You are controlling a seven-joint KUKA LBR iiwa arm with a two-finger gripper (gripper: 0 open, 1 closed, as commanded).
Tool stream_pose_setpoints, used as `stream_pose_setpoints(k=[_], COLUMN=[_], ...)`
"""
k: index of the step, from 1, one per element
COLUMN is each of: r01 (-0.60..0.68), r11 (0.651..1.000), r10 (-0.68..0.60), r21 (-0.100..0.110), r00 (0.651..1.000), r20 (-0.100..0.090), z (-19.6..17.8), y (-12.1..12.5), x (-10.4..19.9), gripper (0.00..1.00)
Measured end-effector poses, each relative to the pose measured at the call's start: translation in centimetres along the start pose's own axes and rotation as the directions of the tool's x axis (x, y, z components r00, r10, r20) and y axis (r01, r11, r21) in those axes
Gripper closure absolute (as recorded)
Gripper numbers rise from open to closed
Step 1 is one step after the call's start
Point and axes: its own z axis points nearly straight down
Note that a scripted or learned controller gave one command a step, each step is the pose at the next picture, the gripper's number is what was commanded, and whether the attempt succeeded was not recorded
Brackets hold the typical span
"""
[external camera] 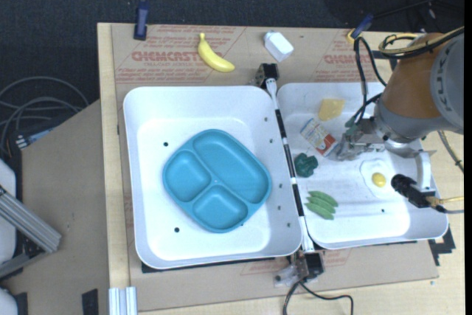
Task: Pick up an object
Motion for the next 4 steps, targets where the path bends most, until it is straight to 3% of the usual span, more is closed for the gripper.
stream_pose_setpoints(k=[1,2,3,4], r01=[0.000,0.001,0.002,0.003], r11=[1.000,1.000,1.000,1.000], r10=[0.000,-0.001,-0.002,-0.003], r21=[-0.005,-0.003,-0.001,-0.004], r00=[1.000,1.000,1.000,1.000], r20=[0.003,0.001,0.000,0.000], z=[-9.0,-8.9,0.1,-0.1], y=[-2.3,-2.3,3.8,9.0], x=[-5.4,-5.3,-3.3,1.5], gripper=[1.00,0.00,0.00,0.00])
